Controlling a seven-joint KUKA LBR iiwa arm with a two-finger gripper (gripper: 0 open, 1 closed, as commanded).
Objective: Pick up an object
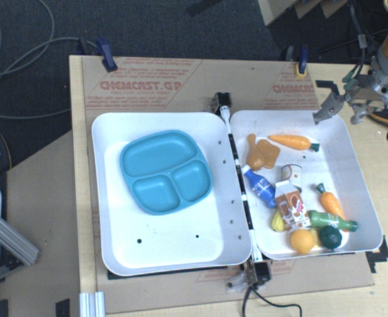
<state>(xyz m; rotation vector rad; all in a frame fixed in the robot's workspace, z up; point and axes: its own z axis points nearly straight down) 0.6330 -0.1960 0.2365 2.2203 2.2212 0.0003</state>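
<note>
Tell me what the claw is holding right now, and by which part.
Nothing: the claw sits open at the right bin's upper corner, apart from the toys.

Red print reading "CHEMCAST GP" runs across the brown paper-covered sheet [180,78] lying on the tabletop, once behind the left white bin and again, partly cut off, behind the right one. Smaller red lines beneath it are too fine to read.

Right bin's [352,150] far strip looks bare; toys [299,210] crowd its near half, seemingly touching.
</note>
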